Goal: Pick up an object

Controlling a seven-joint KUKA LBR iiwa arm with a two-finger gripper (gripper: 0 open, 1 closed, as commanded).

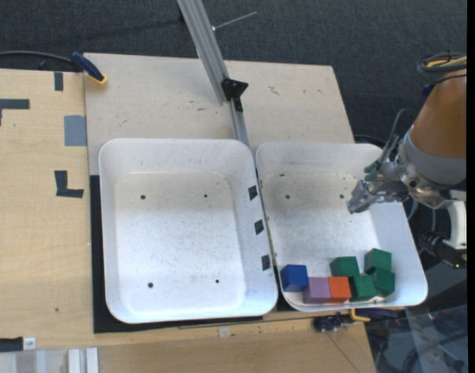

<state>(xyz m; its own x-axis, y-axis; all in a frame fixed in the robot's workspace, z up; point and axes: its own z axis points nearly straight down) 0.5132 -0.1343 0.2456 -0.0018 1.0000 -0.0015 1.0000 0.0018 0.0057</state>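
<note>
Hovering pincer [360,200] points left over the right bin [315,162].

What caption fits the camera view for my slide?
End effector above the right bin, away from the blocks clustered in its near corner.

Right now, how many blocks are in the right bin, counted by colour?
Blue block: 1
Purple block: 1
Orange block: 1
Green blocks: 4, as far as I can separate them; they are packed close together.
Total: 7, all at the near edge of the right bin.
</note>
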